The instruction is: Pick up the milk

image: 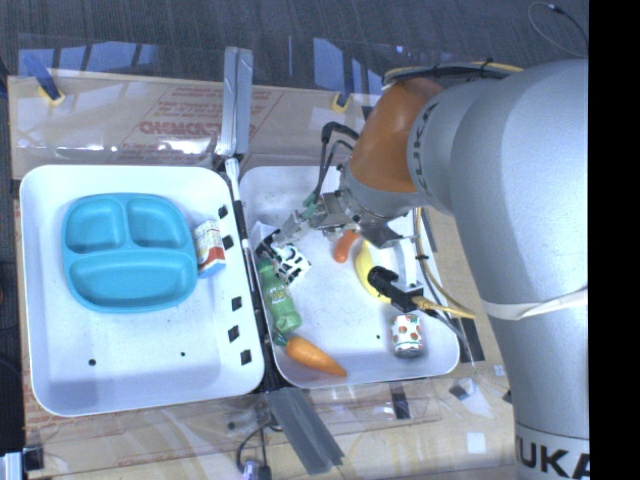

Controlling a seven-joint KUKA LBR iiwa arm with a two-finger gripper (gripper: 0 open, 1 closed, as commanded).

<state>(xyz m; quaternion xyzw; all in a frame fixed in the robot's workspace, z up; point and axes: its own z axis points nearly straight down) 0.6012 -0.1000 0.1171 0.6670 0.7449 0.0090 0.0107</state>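
Note:
A small carton with a black-and-white cow pattern, which I take for the milk (293,262), lies in the right bin (345,313) near its left wall. My gripper (283,236) reaches down-left from the orange-banded wrist and sits directly over the carton's upper edge, touching or almost touching it. The arm hides much of the bin's upper right part. Whether the carton is gripped is not visible.
A green bottle (283,305) lies just below the milk, with a carrot (315,356) below that. A banana (377,274), a small orange piece (345,246) and a printed can (406,335) lie to the right. The left bin (60,358) holds a blue divided plate (128,250) and a small red-white container (208,245).

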